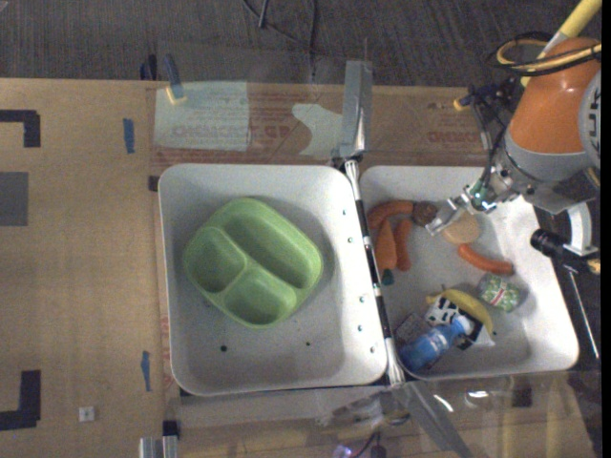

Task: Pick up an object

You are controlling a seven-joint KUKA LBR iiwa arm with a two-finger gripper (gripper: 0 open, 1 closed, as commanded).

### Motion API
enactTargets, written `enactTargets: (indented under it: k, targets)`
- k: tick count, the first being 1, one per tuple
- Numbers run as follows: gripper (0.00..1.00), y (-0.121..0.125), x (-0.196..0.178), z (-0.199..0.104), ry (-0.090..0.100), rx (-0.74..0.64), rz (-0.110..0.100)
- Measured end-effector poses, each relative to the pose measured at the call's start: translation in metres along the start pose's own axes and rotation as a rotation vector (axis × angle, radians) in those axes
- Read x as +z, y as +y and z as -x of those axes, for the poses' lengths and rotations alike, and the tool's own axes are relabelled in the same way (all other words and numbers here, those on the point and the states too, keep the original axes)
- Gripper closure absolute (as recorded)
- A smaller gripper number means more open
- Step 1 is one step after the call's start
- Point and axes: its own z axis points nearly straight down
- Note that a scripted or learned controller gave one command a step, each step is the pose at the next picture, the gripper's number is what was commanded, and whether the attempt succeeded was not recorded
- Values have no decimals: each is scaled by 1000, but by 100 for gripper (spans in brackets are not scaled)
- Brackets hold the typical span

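Step in hand, as judged: the approach to a pick, with nothing lifted yet. The gripper [456, 214] is seen low over the far part of the right bin [558, 351], reached in from the right edge. Its tip lies just beside a round tan piece [463, 231] and near a small brown lump [425, 214]; touching or just above cannot be made out. Whether the gripper is open or closed cannot be told, and nothing is seen held in it. The candidates are all gathered in the right bin: two orange carrots [386, 241] along its left wall, an orange sausage [485, 259] toward the middle, a green can [500, 292] nearer the right wall, and a banana [470, 305] and a blue bottle [430, 343] toward the near edge, crowded together. The left bin [181, 351] carries a green divided plate [253, 260], well apart from the arm. Next move, as judged: one target is to be settled on — likely the tan piece or the brown lump. A square descent over it is called for, with the neighbouring carrots kept clear, then a close and a straight lift.
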Motion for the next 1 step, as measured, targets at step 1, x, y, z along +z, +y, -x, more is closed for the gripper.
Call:
enactTargets:
  k: [1]
  targets:
    - [0,3,23,-17,2,108,-3]
